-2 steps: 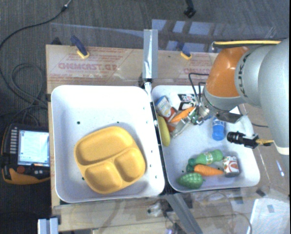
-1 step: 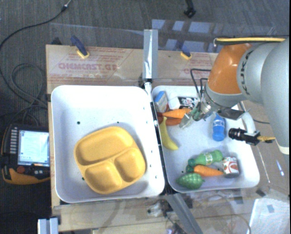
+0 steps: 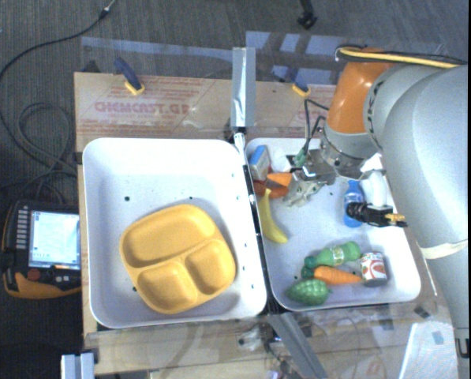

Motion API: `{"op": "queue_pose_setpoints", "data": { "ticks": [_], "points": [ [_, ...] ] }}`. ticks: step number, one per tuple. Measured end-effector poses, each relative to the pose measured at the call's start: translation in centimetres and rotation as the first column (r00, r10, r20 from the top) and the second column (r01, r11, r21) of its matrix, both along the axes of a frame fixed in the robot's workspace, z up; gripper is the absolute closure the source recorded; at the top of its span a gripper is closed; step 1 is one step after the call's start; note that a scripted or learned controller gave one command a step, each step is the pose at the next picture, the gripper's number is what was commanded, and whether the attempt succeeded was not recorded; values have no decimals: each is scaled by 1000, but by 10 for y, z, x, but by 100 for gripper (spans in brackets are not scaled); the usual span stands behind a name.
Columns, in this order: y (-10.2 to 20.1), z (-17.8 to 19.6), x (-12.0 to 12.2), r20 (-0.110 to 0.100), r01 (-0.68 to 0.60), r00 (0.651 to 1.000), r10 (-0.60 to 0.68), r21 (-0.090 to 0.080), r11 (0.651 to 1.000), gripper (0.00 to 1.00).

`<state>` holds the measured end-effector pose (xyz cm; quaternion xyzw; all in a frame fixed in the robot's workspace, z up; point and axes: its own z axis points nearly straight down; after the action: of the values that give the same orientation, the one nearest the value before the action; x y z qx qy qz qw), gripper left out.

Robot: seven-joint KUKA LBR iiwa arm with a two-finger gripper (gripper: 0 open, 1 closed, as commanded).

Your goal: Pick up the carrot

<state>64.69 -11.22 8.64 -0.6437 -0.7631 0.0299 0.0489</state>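
Still at the approach step, by the look of it: nothing lifted, carrot (image 3: 335,275) lying flat on the floor of the right bin (image 3: 401,290), towards its near edge. Points its thin tip right, at a small red-and-white can (image 3: 373,268), touching or almost touching it. Lies just near of a green bottle (image 3: 334,255) and just right of a knobbly green piece (image 3: 308,291). Gripper (image 3: 302,185) hangs over the far-left part of the same bin, close beside an orange item (image 3: 277,181) of unclear kind and far of the banana (image 3: 271,221). Cannot tell whether the jaws stand apart or together, too small and cluttered there. Well apart from the carrot, then, with open bin floor between; carrot near and somewhat right of the jaws. Next move probably calls for travelling towards the near edge, turning the wrist to straddle the carrot across its width, then descending carefully between bottle and green piece. Tight neighbours there, so likely risk of nudging or catching the wrong thing.
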Motion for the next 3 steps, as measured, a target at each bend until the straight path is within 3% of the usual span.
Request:
{"op": "queue_pose_setpoints", "data": {
  "ticks": [1, 2, 3],
  "points": [
    [31, 98, 21, 113, 135, 985, -131, -22, 991, 100],
    [32, 97, 21, 112, 134, 985, -131, -22, 991, 0],
    [3, 20, 28, 137, 82, 987, -79, -22, 996, 0]
  ]
}}
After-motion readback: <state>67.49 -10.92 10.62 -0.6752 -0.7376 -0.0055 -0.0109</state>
